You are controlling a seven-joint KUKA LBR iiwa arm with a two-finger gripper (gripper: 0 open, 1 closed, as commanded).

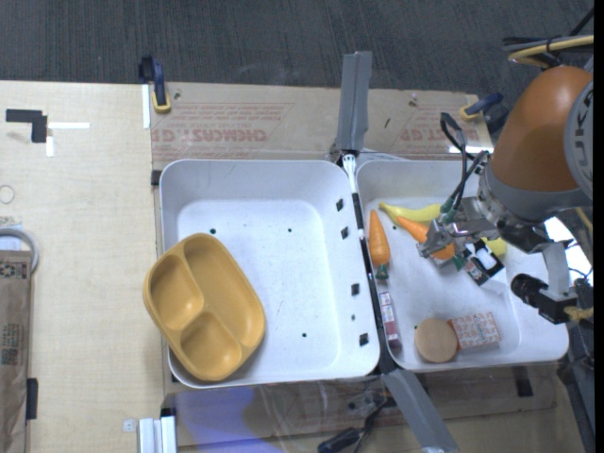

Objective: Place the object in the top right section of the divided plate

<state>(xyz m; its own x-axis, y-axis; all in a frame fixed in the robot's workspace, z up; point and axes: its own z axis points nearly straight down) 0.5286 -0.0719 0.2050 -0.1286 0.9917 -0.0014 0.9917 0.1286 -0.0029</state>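
Looking down at a slant on a pale wooden surface (75,281), the view takes in two shallow white bins side by side. At nine o'clock from the centre sits the left bin (255,182), and in its seven o'clock corner lies a yellow divided plate (203,307) with three sections, all bare.

At three o'clock sits the right bin (538,347). Along its left wall lies an orange carrot (378,239), leafy end pointing toward six o'clock. Just beside it, toward two o'clock, lies a yellow banana (413,213). A second small carrot-like piece, yellow and orange (412,229), lies touching the banana. At the bin's six o'clock edge rests a round tan disc (437,340), with a small patterned box (475,330) touching it at three o'clock.

Reaching in from three o'clock, the grey arm with its orange band (543,130) hangs over the right bin. Its tool (445,243) is low among the cluster of toys near the banana's tip. Whether it is spread or pinching something cannot be told; small orange, green and black parts crowd around it.
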